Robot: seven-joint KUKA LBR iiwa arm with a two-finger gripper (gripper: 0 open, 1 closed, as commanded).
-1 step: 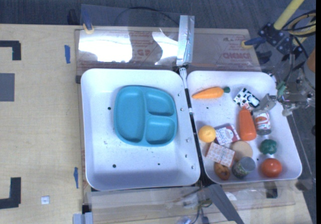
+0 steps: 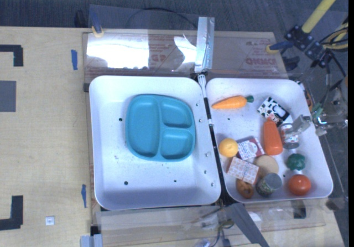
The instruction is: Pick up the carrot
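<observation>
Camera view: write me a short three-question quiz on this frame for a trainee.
1. True or false: the carrot lies on the blue plate.
2. Which bin holds the blue plate? A) left bin B) right bin C) neither
3. Fill in: in this view, the carrot's green end points to the ___.

Key: 1. False, it lies on the floor of the right bin, at the far left corner. 2. A. 3. Right.
</observation>
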